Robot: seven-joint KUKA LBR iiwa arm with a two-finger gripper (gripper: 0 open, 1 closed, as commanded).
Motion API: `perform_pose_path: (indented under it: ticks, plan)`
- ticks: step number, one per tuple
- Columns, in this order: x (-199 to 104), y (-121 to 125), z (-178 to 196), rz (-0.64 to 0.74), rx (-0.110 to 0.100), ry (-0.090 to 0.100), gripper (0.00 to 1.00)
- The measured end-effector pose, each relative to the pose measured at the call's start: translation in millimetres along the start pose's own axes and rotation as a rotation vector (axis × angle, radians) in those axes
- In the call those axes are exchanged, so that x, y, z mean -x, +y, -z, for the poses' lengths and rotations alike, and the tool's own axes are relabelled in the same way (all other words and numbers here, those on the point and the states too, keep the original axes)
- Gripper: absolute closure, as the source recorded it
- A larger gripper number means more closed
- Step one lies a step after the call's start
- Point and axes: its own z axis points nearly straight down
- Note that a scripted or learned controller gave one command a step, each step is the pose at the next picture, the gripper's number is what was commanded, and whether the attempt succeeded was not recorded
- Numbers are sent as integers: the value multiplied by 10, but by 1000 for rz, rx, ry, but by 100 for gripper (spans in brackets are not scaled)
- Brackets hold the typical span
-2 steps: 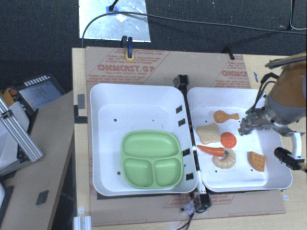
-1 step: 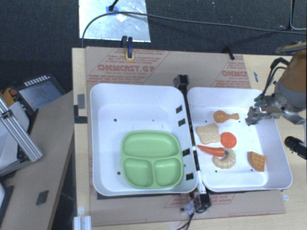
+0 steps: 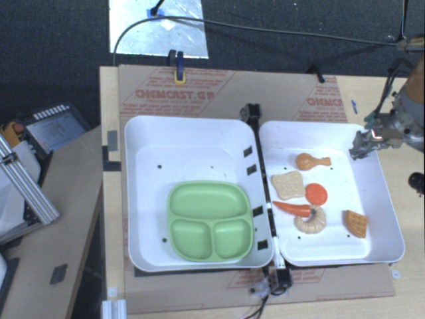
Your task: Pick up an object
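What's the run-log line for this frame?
stage: approach | gripper: over right bin far-right edge, holding nothing | nearest item: drumstick | left bin: green tray | pick: not yet done

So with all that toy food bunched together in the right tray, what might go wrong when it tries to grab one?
The toast, tomato slice, chili pepper and shrimp lie touching or nearly so, so the fingers may nudge a neighbour or catch two. The gripper hangs near the right bin's far rim, which it might clip descending.

Saw white bins (image 3: 192, 128), pale green tray (image 3: 210, 220), red-orange tomato (image 3: 316, 194), tan toast (image 3: 287, 185), orange waffle (image 3: 355, 223).
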Motion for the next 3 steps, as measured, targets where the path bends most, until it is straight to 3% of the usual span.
perform_pose_path:
  ticks: [1, 3]
  plan:
    - [-531, -12, -148, 3, -5, 3, 100]
    - [-1625, 111, -82, 3, -4, 3, 100]
